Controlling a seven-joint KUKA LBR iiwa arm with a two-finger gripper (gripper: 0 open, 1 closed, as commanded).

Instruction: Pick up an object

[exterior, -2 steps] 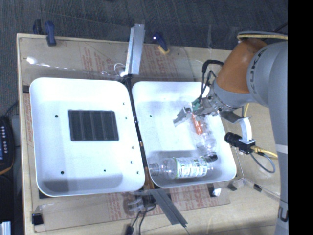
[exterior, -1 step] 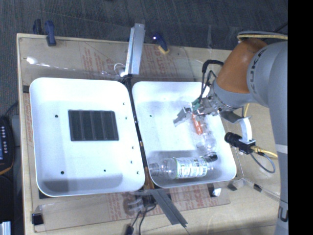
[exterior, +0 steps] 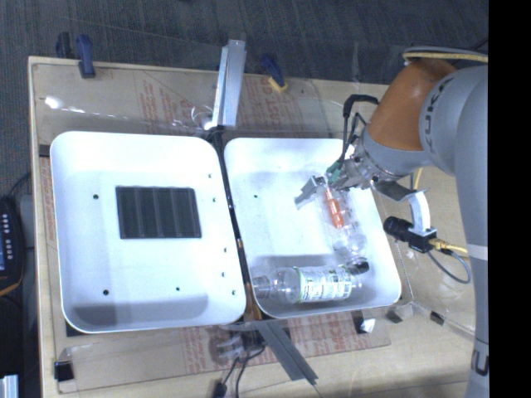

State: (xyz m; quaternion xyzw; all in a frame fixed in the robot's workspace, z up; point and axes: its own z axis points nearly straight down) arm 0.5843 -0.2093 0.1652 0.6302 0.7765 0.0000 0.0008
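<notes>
1. Reaching in over the right bin (exterior: 249, 222), the grey arm (exterior: 431, 131) has its hand (exterior: 325, 185) low above the bin's upper middle part.
2. The hand sits right at the top end of a small clear bottle with an orange middle (exterior: 335, 212), which lies slanting on the bin floor. Whether the hand is spread or clenched I cannot tell; the parts there are small and blurred, so no grasp can be claimed.
3. A larger clear bottle with a label (exterior: 309, 285) lies on its side along the bin's near wall, well apart from the hand. Another clear bit (exterior: 352, 240) lies between the two bottles, too faint to name.
4. The left bin (exterior: 75, 222) holds a dark ribbed rectangle (exterior: 158, 212) flat on its floor.
5. Judged from this, the task is at the approach or grip stage: the hand is at a likely target, but nothing looks lifted. What is left is to secure the small bottle and raise it clear of the bin above the surface (exterior: 124, 98).
</notes>
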